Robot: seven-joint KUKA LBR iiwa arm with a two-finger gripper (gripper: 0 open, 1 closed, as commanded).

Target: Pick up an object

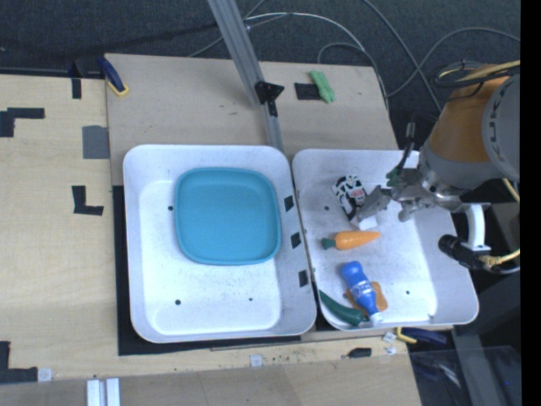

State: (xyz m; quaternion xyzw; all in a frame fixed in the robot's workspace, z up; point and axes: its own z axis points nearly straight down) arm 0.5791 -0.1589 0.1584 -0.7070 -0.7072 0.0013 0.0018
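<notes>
The right bin (439,303) holds a small black-and-white toy (347,189) near its top, an orange carrot (356,240) in the middle, and a blue bottle (360,287) lying toward the front. A dark green piece (336,310) lies by the bottle at the front rim, and an orange bit (378,294) peeks out beside it. My gripper (389,211) hangs over the bin's upper middle, just right of the toy and above the carrot. Its fingers stand open with nothing between them.
A blue square plate (226,215) lies in the left bin (152,303). A slanted grey metal pole (245,49) crosses the bench behind the bins. Cables trail at the top right, and a green object (322,85) rests on the bench behind the right bin.
</notes>
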